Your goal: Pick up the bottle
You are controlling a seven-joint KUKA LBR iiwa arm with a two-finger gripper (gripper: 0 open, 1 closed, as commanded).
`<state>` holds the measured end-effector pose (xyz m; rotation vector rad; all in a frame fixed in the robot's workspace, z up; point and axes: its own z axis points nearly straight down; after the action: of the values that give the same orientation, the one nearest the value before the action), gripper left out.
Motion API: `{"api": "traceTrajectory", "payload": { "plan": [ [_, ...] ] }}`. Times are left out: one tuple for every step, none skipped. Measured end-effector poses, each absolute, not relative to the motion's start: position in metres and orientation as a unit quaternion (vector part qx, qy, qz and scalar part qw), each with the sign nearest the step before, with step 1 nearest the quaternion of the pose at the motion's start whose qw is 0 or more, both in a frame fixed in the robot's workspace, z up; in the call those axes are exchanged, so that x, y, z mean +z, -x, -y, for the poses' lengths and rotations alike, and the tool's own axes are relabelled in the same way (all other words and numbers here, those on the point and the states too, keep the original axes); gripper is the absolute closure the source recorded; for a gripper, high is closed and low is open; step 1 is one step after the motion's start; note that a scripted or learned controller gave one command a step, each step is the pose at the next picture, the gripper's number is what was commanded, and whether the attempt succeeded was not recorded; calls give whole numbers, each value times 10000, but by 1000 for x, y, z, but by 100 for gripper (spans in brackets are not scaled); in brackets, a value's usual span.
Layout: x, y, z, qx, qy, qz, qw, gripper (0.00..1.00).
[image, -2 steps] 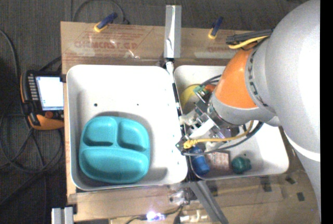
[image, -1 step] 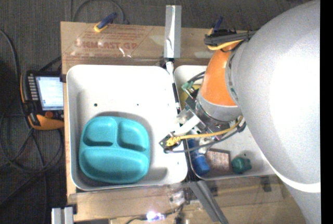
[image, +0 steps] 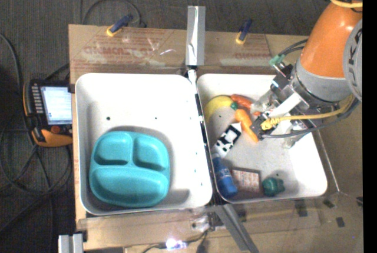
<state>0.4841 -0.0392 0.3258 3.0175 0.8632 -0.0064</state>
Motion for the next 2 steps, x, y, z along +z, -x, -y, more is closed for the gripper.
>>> {"api": "traceTrajectory", "payload": {
  "plan": [
    [201, -482, -40, -36, -8849, -4657, -15, 0],
    [224, -484, 17, -18, -8733, -4872, -3, 0]
  ]
}}
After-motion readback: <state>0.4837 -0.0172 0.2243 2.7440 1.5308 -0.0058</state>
